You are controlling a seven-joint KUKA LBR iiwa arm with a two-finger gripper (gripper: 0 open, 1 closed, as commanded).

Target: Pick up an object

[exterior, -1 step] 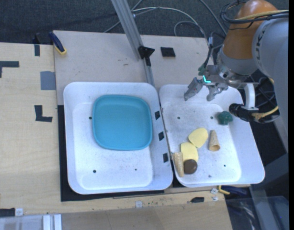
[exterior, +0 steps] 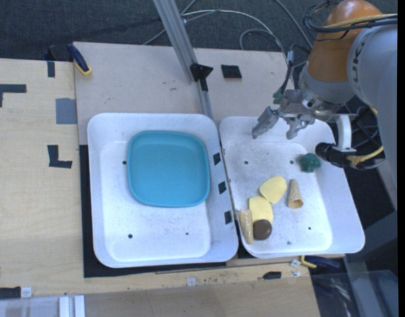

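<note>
A single overhead view looks down at a slant on a pale wooden tabletop (exterior: 31, 177) carrying two shallow white bins side by side.

The grey robot arm (exterior: 361, 58), with its orange band above the wrist, enters from the right edge and bends down toward the far end of the right bin (exterior: 341, 230). Its claw (exterior: 279, 129) hangs over that bin's upper part with two dark fingers (exterior: 262, 127) spread apart in a wide stance, tips pointing down and toward the left. Nothing sits between the fingers.

The objects to pick lie lower in the right bin, clear of the claw. A small green object (exterior: 310, 162) rests near the bin's right wall. Closer to the near end are a yellow rounded piece (exterior: 273, 189), a tan cone-shaped piece (exterior: 294, 194) just beside it, a second yellow piece (exterior: 260, 209), a dark brown round object (exterior: 262, 229) touching that piece, and a tan ridged strip (exterior: 245, 226) along the left wall.

The upper left area of the right bin is bare white floor below the claw. The left bin (exterior: 110, 243) holds a turquoise square plate (exterior: 168, 168) with open floor around it.

A slanted metal pole (exterior: 179, 32) crosses above the bins. The arm's upper body is cut off at the right edge, and black cables loop around it, hiding part of the bin's right rim.
</note>
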